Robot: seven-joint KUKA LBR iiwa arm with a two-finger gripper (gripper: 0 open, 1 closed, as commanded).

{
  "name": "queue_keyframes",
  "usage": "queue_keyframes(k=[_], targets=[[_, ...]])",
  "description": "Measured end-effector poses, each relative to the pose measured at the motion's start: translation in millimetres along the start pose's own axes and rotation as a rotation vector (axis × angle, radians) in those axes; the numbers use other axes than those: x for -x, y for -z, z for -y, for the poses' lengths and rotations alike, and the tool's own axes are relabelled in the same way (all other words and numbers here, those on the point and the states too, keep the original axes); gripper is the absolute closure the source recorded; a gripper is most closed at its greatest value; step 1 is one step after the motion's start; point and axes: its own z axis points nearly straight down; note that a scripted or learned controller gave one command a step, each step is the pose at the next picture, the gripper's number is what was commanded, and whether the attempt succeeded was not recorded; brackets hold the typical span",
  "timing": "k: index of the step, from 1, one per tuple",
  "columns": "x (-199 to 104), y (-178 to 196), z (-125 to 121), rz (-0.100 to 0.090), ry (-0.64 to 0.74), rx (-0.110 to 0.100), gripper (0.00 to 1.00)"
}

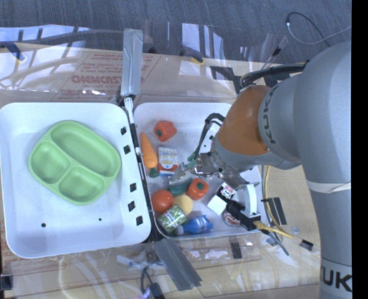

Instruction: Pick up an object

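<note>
The grey arm with its orange band (249, 129) reaches from the right over the right white shallow bin (190, 112). The left white shallow bin (15, 167) carries a green three-compartment plastic plate (75, 161). The end effector (193, 166) hangs low among the right bin's toys; how wide it stands cannot be told. Just left of it lies an orange plastic carrot (148, 152), long axis running near to far along the bin's left wall, with its narrower end toward the far side. Beside the end effector sits a small red-orange plastic tomato (198, 189).
</note>
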Motion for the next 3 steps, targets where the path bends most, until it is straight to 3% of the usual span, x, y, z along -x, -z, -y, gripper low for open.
queue_keyframes(k=[1, 2, 3], targets=[[-22.6, -1.3, 55.8, -0.001, -0.189, -0.002, 0.00], [-22.7, 9.1, 53.4, 0.000, -0.182, 0.002, 1.00], [-19.4, 9.7, 54.0, 0.006, -0.186, 0.003, 0.00]])
